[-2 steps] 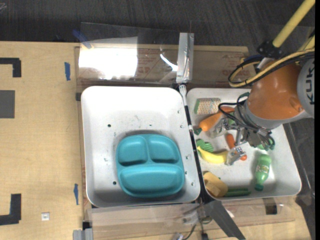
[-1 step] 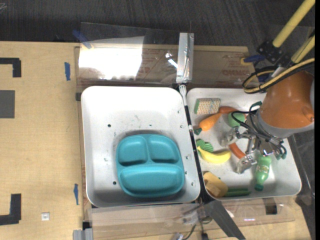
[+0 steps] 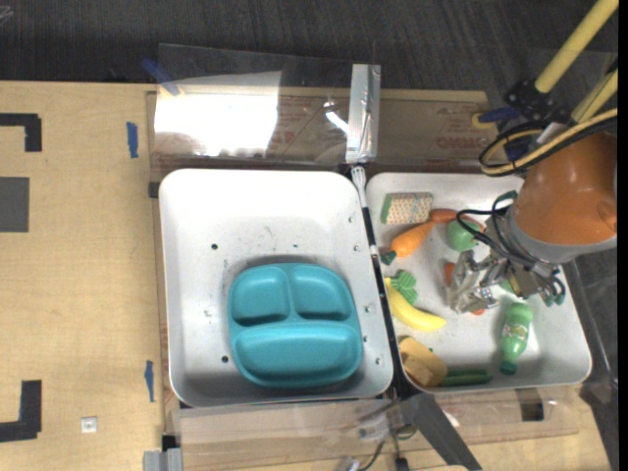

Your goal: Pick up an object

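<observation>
The right bin (image 3: 574,361) holds several toy foods: an orange carrot (image 3: 412,239), a yellow banana (image 3: 417,313), a green bottle (image 3: 514,334), a tan waffle piece (image 3: 407,207) and a green round piece (image 3: 459,234). My gripper (image 3: 472,287) hangs low in the middle of this bin, between the banana and the bottle. A small red-orange piece (image 3: 472,308) peeks out just beneath it. The arm's orange band (image 3: 574,199) covers the bin's far right part.
The left bin (image 3: 196,214) carries a teal divided plate (image 3: 292,324). A brown flat piece (image 3: 423,362) and a green stick (image 3: 463,378) lie by the right bin's near wall. Yellow cables (image 3: 579,37) run at the upper right.
</observation>
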Controlling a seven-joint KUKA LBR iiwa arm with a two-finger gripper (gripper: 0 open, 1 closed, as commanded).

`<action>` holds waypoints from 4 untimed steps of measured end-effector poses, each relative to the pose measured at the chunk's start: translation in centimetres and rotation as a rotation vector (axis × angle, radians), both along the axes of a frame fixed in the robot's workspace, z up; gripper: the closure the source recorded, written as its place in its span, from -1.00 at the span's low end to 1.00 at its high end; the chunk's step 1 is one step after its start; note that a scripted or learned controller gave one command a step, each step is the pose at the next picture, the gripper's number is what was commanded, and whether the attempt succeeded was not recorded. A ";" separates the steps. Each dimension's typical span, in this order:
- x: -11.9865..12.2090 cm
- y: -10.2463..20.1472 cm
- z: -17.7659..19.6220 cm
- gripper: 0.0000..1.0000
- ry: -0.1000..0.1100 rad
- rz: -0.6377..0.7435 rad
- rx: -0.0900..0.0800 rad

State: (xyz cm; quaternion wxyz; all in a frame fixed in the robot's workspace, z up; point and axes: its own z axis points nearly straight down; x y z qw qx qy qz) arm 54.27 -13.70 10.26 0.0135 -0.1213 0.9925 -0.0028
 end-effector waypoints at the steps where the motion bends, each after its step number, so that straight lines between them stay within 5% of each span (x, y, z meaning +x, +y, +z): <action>1: 3.7 0.6 10.0 1.00 0.015 -0.504 0.010; 2: 3.6 0.6 9.8 -1.00 0.018 -0.504 0.010; 3: 4.5 -2.3 -0.5 -1.00 0.016 -0.480 0.010; 4: 6.2 -2.8 -1.4 -1.00 0.018 -0.476 0.009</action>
